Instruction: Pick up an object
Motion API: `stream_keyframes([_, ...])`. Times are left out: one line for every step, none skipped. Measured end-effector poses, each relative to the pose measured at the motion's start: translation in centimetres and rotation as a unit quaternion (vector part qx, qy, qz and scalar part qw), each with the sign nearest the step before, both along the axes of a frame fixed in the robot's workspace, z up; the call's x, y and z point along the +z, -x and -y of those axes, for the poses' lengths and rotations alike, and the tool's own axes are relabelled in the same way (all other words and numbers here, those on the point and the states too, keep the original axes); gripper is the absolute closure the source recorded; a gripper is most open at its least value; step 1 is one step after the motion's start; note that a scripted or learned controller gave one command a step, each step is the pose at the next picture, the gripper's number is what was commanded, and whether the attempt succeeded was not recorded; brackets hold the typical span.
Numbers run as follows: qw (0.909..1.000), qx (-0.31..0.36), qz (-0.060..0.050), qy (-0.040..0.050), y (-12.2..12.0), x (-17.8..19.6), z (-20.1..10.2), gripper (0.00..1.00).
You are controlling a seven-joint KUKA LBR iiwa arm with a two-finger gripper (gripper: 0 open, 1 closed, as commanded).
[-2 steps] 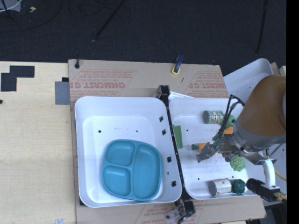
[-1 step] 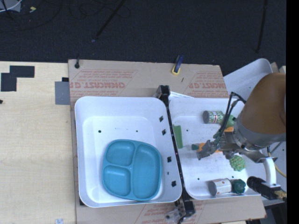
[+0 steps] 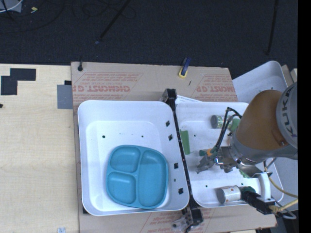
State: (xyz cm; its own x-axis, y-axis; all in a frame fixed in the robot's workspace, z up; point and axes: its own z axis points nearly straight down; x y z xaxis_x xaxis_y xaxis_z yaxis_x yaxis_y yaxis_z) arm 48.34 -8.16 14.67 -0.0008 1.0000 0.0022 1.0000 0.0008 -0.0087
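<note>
Grey cylinder (image 3: 228,194), maybe capped, rt bin

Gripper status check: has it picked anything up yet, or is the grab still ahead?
Done: the arm has reached into the right bin, gripper low among the items. In hand: nothing visibly held. Left: the grasp and lift; the grey cylinder and green strip lie loose, the blue tray sits in the left bin.

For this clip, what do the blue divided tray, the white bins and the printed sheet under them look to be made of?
Blue divided tray: probably moulded plastic, matte, with rounded compartment edges and uniform colour.
White bins: likely thin plastic, smooth with a slight sheen, with rounded corners.
Printed sheet: looks like corrugated cardboard, dull brown with red lettering.
</note>
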Motion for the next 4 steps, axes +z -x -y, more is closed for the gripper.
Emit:
stream_keyframes([1.0,0.0,0.0,0.0,0.2,-5.4,-0.2,0.0])
stream_keyframes([1.0,-0.004,0.001,0.0001,0.1,-4.2,0.0,1.0])
stream_keyframes([1.0,0.0,0.005,0.0009,-0.1,0.0,0.0,1.0])
stream_keyframes([1.0,0.0,0.006,0.001,-1.0,5.5,-0.6,1.0])
